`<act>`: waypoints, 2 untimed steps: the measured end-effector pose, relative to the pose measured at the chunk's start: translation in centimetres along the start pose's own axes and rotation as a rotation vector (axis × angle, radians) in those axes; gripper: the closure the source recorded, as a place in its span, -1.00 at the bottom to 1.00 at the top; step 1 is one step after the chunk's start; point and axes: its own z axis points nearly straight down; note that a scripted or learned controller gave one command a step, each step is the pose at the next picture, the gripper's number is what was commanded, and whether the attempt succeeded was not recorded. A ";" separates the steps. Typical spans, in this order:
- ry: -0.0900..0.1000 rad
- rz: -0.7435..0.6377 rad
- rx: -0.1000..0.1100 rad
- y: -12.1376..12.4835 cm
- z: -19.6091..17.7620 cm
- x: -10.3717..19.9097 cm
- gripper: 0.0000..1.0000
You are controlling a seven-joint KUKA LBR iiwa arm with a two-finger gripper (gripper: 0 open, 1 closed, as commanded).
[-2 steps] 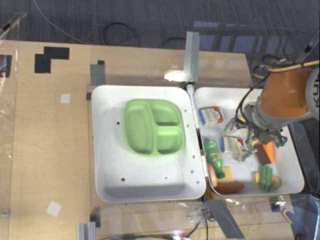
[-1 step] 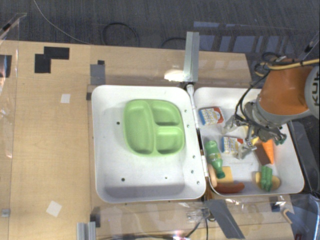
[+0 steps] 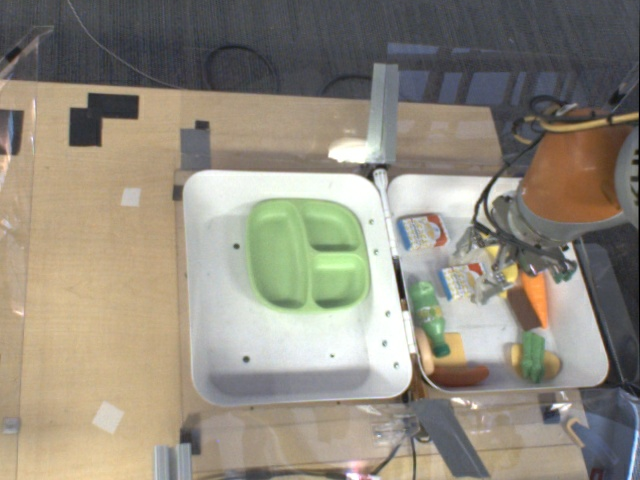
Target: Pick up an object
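Pick-up not done yet. The gripper [image 3: 490, 273] is low in the right bin [image 3: 590, 363], right by a small milk box [image 3: 461, 282] and an orange carrot [image 3: 537, 298]. Can't tell if it holds anything or how it is set; too much stuff packed there. Other toys w/ a green bottle [image 3: 427, 310] lie near. Left bin [image 3: 215, 268] has a green tray [image 3: 305, 254].
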 end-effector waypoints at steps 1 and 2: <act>0.014 0.107 -0.008 -3.0 1.8 -7.9 1.00; 0.004 -0.186 0.000 -8.5 -18.5 -6.7 1.00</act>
